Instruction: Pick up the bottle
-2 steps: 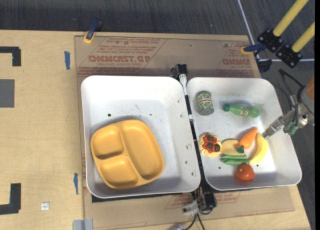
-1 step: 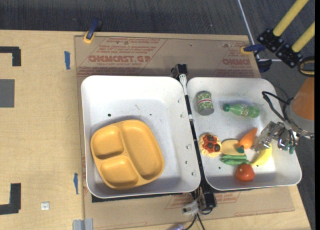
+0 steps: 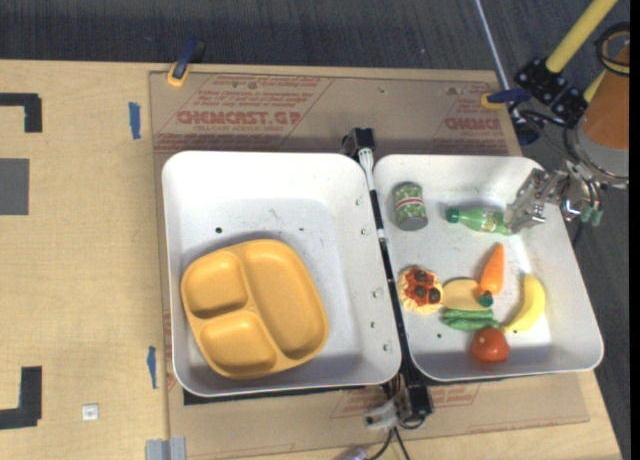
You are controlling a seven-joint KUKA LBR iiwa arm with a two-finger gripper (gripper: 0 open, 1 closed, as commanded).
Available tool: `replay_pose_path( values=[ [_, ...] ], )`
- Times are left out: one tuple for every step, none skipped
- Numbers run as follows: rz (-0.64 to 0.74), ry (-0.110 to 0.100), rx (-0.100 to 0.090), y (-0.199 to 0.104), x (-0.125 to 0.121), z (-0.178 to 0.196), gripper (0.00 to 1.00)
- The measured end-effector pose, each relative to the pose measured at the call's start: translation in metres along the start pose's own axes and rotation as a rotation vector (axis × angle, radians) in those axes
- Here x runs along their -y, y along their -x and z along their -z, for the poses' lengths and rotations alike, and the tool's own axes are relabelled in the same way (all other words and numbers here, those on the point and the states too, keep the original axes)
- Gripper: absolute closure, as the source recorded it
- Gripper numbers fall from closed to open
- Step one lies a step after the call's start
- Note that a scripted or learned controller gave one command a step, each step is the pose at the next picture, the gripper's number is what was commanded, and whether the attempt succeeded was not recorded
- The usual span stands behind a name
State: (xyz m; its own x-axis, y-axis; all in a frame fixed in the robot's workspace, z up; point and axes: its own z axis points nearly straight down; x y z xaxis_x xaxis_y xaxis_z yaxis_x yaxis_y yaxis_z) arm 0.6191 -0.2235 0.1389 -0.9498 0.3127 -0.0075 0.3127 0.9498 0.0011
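Observation:
The bottle (image 3: 476, 217) is clear green with a green cap and lies on its side in the upper part of the right bin (image 3: 585, 328), cap pointing left. My gripper (image 3: 528, 206) is low over the bin at the bottle's right end, against or just over its base. The grey arm with its orange band (image 3: 606, 113) comes in from the upper right. The bottle's base end is partly hidden behind the gripper.
In the right bin a green can (image 3: 408, 204) stands left of the bottle, and below it lie a carrot (image 3: 491, 270), a banana (image 3: 530, 304), a tomato (image 3: 489, 345), a green pod (image 3: 466, 320) and a pizza slice (image 3: 421, 288). The left bin (image 3: 262, 176) holds a yellow divided plate (image 3: 252, 306).

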Motion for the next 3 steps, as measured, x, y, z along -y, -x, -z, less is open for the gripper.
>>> replay_pose_path(
  values=[
    [0.379, 0.001, 0.001, 0.005, -0.025, 0.032, 1.00],
    [0.379, 0.001, 0.001, 0.005, -0.025, 0.031, 0.00],
    [0.184, 0.001, -0.005, 0.003, -0.035, -0.040, 0.00]
  ],
)
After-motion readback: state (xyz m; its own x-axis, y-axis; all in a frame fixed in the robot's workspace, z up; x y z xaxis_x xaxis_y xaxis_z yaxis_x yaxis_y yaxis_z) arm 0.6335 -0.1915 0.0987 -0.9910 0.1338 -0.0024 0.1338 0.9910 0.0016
